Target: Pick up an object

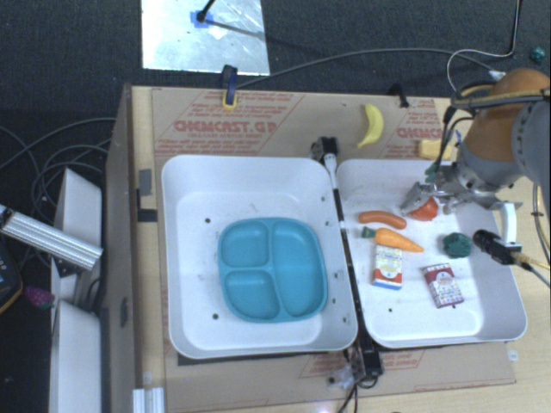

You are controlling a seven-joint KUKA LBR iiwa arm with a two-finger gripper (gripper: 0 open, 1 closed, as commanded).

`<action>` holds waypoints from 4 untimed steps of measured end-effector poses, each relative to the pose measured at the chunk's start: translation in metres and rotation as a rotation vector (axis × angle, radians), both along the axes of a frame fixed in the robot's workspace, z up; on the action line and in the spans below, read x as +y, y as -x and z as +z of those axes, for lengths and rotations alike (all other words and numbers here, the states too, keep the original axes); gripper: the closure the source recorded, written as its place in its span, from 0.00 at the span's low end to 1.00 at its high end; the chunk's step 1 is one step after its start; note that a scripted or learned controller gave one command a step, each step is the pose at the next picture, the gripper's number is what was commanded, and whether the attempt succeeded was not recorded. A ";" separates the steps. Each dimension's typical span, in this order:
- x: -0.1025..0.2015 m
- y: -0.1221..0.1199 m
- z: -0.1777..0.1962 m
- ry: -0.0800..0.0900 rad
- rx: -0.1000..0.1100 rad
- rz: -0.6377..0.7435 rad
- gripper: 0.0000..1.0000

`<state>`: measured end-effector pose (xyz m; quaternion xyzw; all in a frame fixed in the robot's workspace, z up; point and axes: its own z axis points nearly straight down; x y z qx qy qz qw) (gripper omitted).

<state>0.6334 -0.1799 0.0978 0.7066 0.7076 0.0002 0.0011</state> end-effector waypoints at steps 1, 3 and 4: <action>0.056 0.050 -0.014 -0.002 0.001 0.002 0.00; 0.026 0.147 -0.014 -0.002 0.001 -0.001 0.00; 0.078 0.114 -0.013 -0.002 0.000 0.002 0.00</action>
